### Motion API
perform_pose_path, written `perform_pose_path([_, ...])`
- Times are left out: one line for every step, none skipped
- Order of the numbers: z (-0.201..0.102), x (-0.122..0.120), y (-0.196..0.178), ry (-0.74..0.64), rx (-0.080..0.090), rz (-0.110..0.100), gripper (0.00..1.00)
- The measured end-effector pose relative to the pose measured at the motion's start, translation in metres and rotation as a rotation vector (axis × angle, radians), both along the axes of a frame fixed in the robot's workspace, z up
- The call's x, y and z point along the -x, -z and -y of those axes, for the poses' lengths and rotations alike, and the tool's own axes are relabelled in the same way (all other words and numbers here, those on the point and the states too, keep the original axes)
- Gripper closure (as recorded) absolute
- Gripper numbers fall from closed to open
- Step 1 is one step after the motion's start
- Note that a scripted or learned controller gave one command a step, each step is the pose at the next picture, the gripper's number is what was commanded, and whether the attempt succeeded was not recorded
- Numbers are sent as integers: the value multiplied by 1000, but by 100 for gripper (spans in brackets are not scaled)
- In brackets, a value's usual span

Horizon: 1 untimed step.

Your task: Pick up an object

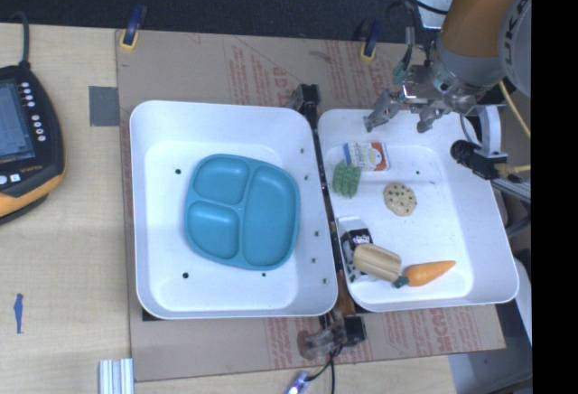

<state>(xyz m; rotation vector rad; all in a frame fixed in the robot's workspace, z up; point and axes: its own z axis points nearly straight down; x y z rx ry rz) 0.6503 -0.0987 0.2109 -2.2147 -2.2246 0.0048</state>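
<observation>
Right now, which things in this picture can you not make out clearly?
- Camera view: the small carton has print too small to read.
- The black item is partly covered by the tan roll.
- The controller is cut off by the left edge.
- The arm is cut off at the top.

Arm (pixel 483 13) cut off at top right, pendant (pixel 23 144) cropped by left edge

we see our hand (pixel 404 117) open above the right bin (pixel 479 229), near a cookie (pixel 399 198), carrot (pixel 428 272) and blue plate (pixel 242 211).
</observation>
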Motion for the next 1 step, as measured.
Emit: perform_pose_path([36, 72, 97, 0, 1, -2, 0])
